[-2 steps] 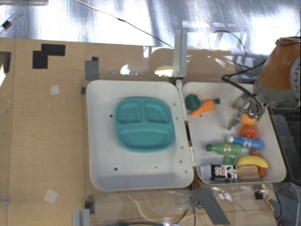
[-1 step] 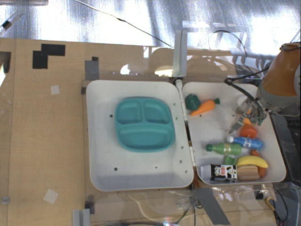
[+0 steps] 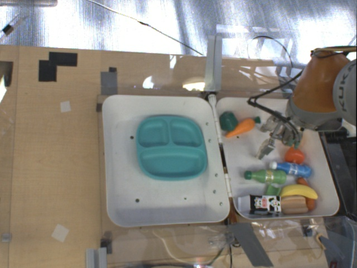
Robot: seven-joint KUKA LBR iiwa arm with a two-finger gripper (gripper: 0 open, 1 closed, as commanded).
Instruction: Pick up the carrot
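Teal plastic catches the eye first: a divided teal plastic plate [image 3: 171,147] lies in the middle of the shallow white left bin [image 3: 120,205], with nothing on it. Across the divider, in the shallow white right bin [image 3: 329,197], the small orange toy carrot with a green stub [image 3: 242,127] lies at the upper left corner, tilted, its left end touching or just beside a dark green rounded toy [image 3: 227,120]. It rests on the bin floor, so the pick is, in my judgement, not yet made; approach, closing and lift all remain. Just to its right the two-finger metal gripper [image 3: 273,138] hangs over the bin on the grey arm with the orange band [image 3: 321,91], near the carrot but apart from it. Its fingers look parted with nothing between them, though the small size makes this uncertain. Below lie a green plastic bottle [image 3: 266,176], a blue plastic bottle [image 3: 291,168], an orange-red rounded toy [image 3: 294,155], a yellow toy banana [image 3: 298,192], a tan block [image 3: 294,205] and a small black-and-white carton [image 3: 264,204]. None of these crowd the carrot; only the green toy and the bin's near wall could hamper a grasp.
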